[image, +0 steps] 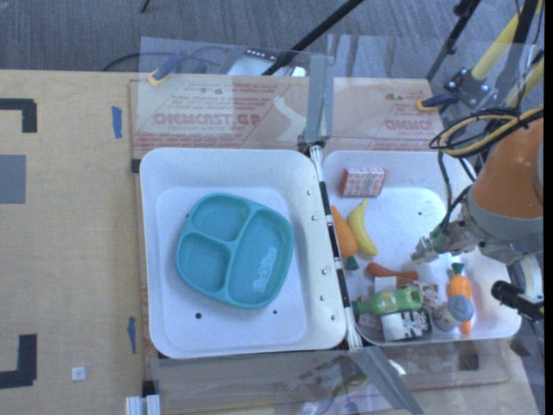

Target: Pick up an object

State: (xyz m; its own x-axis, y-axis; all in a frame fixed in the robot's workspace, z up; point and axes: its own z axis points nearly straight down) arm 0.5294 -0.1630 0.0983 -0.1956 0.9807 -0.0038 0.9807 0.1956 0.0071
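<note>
The right bin (406,201) holds a small red-and-white box (362,181) at its far side, a yellow banana (361,226), an orange carrot (345,233), a red-orange piece (390,271), a green bottle (388,301), a white-and-black carton (406,323) and a small orange bottle (460,295). My gripper (429,248) hangs low over the bin's middle right, just right of the red-orange piece and above the orange bottle. Nothing shows between its tips. The grey arm with its orange band (517,184) covers the bin's right side.
The left bin (164,188) holds a teal divided plate (234,249). A metal divider (331,232) runs between the bins. Cables (471,128) and stand legs crowd the far right. Most items cluster along the right bin's near and left sides.
</note>
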